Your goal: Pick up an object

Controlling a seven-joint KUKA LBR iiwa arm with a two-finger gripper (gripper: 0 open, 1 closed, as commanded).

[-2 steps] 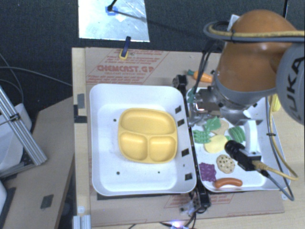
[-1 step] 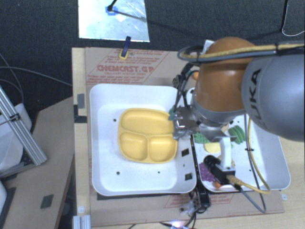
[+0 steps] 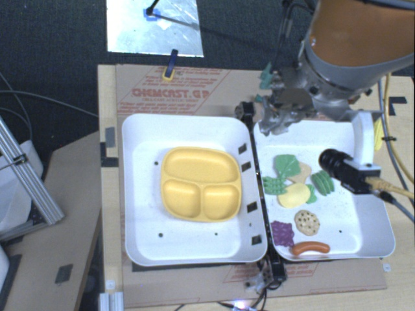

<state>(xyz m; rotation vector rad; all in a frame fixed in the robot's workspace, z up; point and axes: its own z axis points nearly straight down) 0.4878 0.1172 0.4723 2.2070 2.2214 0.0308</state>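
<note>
Several light, stiff toy foods (image 3: 295,196) crowd my right bin's (image 3: 375,241) middle; I'd pinch the sausage (image 3: 311,247) across its width near the front edge

left bin (image 3: 139,238) holds a divided tray (image 3: 200,183); right bin (image 3: 369,229) holds toy foods (image 3: 295,190), cookie (image 3: 306,222) and sausage (image 3: 311,247) nearest the front.

My arm (image 3: 363,37) is a fat rounded column with a broad orange band, and below it a pale grey collar that narrows to the wrist. Thin black cables (image 3: 288,15) loop down its side. The wrist ends in a cluster of bare silver metal with small teal fittings. A white bracket (image 3: 364,138) carries a black cylinder, with a yellowish cable trailing from it.
</note>
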